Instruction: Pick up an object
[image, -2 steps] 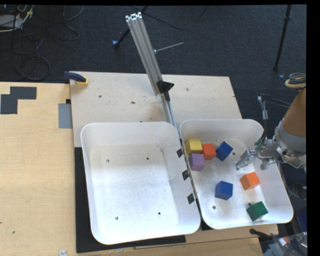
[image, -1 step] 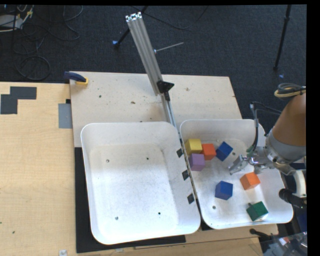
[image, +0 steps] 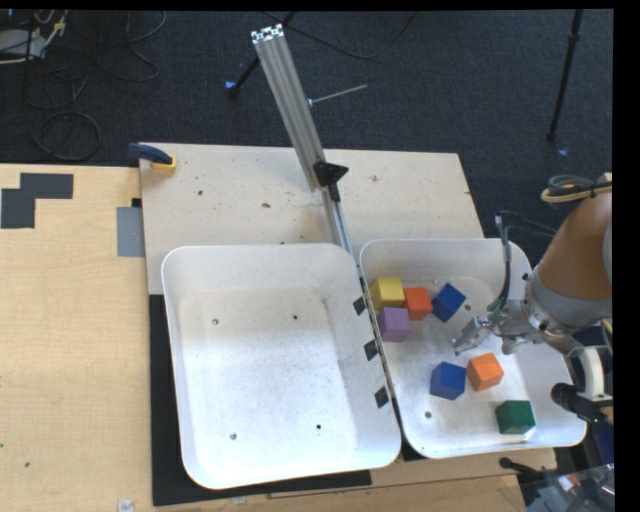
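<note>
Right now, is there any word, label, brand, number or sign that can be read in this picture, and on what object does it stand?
None can be read: no word, number or brand shows.
The black-and-white checkered tag on top of the slanted grey metal rail is a pattern, not text.
The coloured cubes, such as the yellow cube in the right white bin, show plain faces.

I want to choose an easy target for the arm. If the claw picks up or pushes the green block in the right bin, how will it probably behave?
The green block looks like a rigid cube with flat faces, so it should probably slide when pushed, not roll. It seems small, so likely light. It sits close to the right bin's front rim, apart from the orange block, so a push could pin it against the wall.
</note>
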